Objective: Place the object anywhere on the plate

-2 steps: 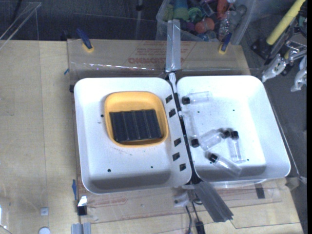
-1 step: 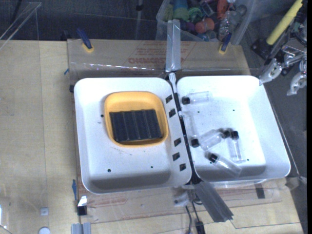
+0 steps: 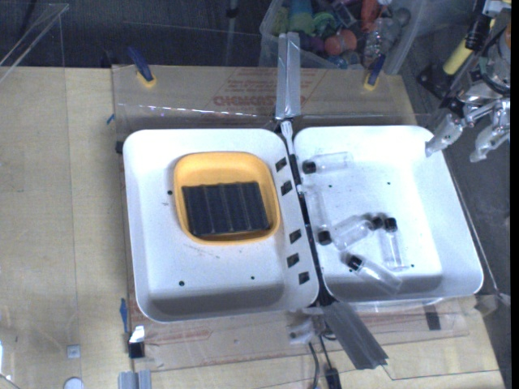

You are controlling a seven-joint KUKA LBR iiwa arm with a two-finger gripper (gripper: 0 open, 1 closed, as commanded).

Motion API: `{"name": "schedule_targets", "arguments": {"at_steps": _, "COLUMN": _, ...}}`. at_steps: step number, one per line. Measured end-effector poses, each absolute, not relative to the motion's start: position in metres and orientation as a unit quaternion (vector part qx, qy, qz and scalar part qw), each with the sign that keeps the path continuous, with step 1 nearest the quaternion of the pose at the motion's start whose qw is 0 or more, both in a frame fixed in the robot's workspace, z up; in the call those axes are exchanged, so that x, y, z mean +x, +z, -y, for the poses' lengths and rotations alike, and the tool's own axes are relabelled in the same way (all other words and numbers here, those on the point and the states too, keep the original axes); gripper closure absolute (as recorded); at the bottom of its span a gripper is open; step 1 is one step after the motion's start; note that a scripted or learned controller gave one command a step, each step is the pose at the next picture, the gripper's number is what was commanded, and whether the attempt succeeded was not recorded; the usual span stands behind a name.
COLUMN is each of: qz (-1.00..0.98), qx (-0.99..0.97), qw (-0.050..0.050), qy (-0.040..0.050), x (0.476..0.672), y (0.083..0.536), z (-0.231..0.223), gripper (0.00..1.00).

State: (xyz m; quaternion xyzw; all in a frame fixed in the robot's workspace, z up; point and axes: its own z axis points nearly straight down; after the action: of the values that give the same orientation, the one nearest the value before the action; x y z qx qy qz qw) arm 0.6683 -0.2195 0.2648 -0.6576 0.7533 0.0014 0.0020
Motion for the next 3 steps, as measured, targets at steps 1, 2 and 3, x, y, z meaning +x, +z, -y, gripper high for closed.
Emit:
{"name": "schedule_targets", "arguments": {"at_steps": 1, "qz": -0.764, "qx": -0.646, "qw": 0.003, "qy": 0.0016, "x": 0.6675, "y": 0.2546, "z": 0.2219, "gripper": 0.00}}
{"name": "schedule_targets", "arguments": {"at_steps": 2, "qz": -0.701, "qx": -0.713, "qw": 0.002, "qy": 0.0010, "x": 0.6684, "y": 0.2518, "z": 0.2193, "gripper": 0.00}}
{"name": "schedule_targets", "arguments": {"at_steps": 3, "qz": -0.636, "qx": -0.772, "qw": 0.002, "qy": 0.0019, "x": 0.6682, "y": 0.2464, "z": 0.2173, "gripper": 0.00}}
